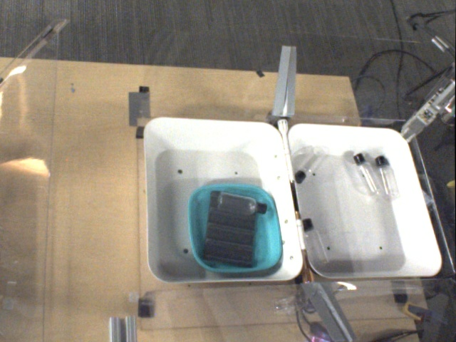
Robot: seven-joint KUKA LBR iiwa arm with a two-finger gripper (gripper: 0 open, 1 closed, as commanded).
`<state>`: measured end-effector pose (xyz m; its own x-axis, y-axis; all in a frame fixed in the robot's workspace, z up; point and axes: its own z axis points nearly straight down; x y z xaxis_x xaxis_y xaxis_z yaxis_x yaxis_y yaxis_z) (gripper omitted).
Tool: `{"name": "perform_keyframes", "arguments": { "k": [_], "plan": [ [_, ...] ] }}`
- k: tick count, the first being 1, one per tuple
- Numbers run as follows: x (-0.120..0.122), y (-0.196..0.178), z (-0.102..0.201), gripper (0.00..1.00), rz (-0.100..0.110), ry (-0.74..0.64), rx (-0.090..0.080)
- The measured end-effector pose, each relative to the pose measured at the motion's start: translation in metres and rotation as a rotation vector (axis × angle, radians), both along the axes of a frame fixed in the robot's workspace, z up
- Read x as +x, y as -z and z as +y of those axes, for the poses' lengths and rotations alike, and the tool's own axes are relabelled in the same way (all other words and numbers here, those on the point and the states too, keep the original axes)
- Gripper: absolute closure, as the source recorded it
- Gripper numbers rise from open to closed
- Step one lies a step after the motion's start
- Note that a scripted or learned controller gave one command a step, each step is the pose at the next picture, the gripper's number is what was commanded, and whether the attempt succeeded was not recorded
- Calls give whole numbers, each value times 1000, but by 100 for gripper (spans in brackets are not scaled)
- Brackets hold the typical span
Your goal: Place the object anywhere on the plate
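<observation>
**Surface**: pale wood, carrying two shallow white bins side by side.

**Left bin**: holds a teal plate, set toward the near right corner.

**On the plate:**
- Dark ridged block, long axis running far to near and leaning a little left at the near end.
- Clear vial on the plate, lying across the block's far end and touching it. Its long axis runs left to right, with the black cap at the right end.

**Right bin**: holds two more clear vials, the left vial and the right vial. They lie just beside each other near the far right corner. Their black caps point to the far side and their long axes run far to near.

**Gripper**: a pale slender part at the right edge, beyond the right bin's far right corner, is probably this. Whether it is open or closed cannot be told, and nothing is seen held in it.

**Status, as a judgement:** one vial already rests within the plate's rim, so the placement looks done.

**Governing relation:** if another vial is wanted, the pair in the right bin lies nearest the gripper, down and to the left of it. The plate lies well apart, farther left across the wall between the bins. A grasp would need to close across the vials' short width, and their closeness risks catching both.
</observation>
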<state>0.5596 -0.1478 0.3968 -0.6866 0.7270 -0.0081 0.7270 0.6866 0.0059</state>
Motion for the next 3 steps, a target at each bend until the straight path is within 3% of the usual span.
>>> {"name": "perform_keyframes", "arguments": {
  "k": [1,2,3],
  "plan": [
    [-40,-42,-52,100,-5,-82,-5],
    [16,124,-56,100,2,-201,-2],
    [41,186,-6,100,2,-258,-1]
  ]
}}
